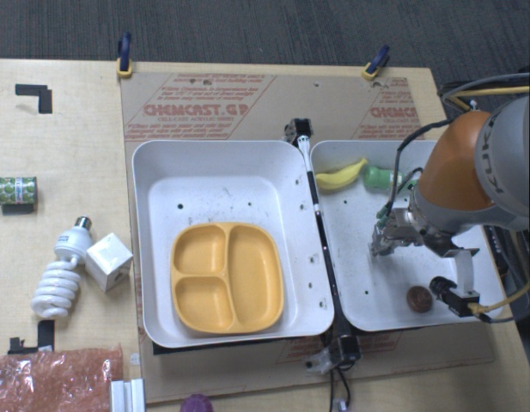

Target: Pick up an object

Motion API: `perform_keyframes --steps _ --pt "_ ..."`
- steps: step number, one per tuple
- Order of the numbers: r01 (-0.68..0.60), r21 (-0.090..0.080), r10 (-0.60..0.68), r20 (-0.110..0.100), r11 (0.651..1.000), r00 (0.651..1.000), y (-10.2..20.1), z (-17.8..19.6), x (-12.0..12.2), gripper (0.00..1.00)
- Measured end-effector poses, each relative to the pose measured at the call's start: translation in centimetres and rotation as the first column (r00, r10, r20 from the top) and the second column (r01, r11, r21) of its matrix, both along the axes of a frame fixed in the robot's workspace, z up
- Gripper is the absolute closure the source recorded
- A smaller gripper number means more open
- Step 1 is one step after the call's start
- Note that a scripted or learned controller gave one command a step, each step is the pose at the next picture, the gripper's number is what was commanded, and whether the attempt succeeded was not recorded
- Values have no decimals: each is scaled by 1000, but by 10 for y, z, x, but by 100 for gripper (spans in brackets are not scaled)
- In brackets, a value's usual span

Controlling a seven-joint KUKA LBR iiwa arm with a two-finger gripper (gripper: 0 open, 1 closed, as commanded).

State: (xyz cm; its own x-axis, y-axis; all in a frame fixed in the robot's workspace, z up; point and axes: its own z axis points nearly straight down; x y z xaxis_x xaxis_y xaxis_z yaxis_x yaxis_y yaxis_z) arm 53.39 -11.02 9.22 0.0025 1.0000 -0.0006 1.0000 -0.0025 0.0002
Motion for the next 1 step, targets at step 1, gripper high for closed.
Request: perform_keyframes --steps 1 --pt "-5 -1 5 1 1000 1000 -53 1 103 0"
